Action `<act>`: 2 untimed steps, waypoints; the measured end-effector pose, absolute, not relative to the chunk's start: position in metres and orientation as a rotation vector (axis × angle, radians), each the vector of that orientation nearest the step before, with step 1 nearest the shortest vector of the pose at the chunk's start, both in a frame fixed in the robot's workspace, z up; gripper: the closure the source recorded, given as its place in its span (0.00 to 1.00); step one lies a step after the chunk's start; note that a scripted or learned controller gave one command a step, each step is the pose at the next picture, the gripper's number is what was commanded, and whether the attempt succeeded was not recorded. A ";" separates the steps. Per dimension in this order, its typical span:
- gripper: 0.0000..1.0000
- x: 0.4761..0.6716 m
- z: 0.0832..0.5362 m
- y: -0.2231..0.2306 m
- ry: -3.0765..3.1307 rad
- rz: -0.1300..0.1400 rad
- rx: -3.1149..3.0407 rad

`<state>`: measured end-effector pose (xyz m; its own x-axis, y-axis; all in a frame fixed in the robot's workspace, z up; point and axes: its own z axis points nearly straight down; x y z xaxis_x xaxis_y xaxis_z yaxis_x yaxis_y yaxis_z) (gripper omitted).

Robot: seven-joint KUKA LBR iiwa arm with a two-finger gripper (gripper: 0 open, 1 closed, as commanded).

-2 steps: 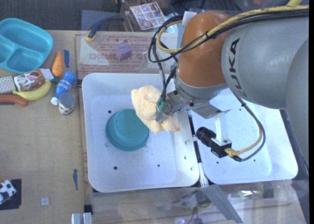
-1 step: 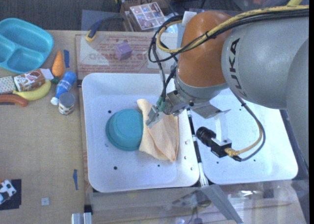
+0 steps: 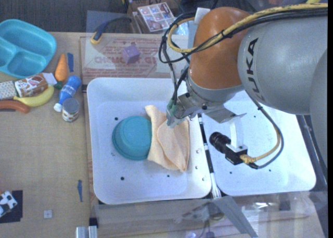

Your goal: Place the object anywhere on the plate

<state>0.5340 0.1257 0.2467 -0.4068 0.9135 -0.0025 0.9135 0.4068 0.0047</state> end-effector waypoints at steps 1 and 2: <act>1.00 0.522 0.273 0.172 2.814 0.004 1.388; 1.00 0.591 0.225 0.126 2.828 0.004 1.357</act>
